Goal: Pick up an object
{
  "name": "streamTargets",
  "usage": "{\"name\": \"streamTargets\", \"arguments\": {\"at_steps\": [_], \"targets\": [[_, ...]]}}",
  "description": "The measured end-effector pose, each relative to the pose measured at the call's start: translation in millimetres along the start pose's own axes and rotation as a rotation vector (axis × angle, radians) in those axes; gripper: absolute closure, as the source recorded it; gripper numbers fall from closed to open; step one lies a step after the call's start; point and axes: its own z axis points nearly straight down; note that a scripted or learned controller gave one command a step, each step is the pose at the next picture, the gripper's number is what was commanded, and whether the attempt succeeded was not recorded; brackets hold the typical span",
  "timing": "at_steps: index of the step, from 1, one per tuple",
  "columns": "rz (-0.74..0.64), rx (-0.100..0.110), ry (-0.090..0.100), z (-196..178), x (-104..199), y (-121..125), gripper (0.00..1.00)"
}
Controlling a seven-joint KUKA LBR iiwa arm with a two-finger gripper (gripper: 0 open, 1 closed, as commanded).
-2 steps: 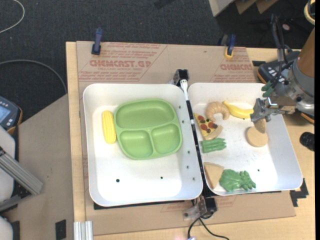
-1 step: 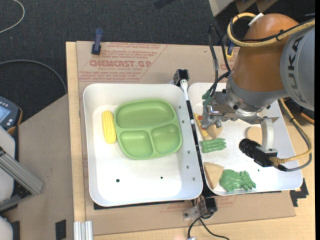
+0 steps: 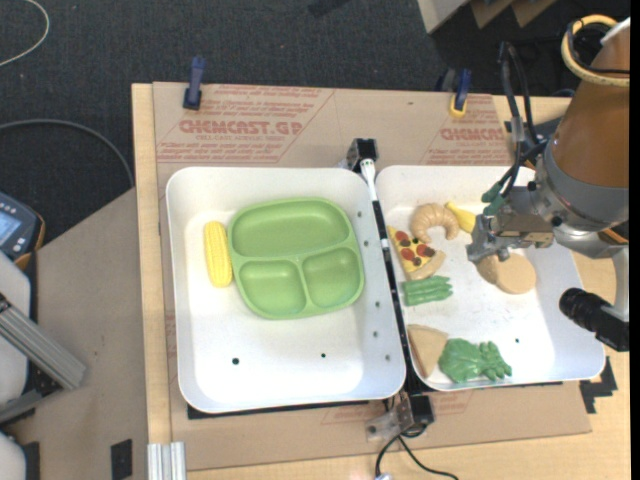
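A cardboard-topped table (image 3: 300, 118) on dark carpet carries two shallow white bins, and the grey-and-orange arm (image 3: 590, 148) leans in from the right over the right-hand bin (image 3: 560, 353).

We see the hand (image 3: 497, 248) low over a flat tan round piece (image 3: 512, 274), with a pale croissant-shaped toy (image 3: 434, 220) and a yellow piece (image 3: 462, 215) just beside it; whether it is wide or narrow we cannot tell. We judge the risk to be a miss: the disc lies flat, so a closing hand may slide over it or nudge it. The wrist points steeply downward.
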Motion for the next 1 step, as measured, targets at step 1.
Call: {"name": "streamTargets", "arguments": {"at_steps": [1], "targets": [[-0.012, 0.000, 0.002, -14.9, 72.2, 1.5, 1.00]]}}
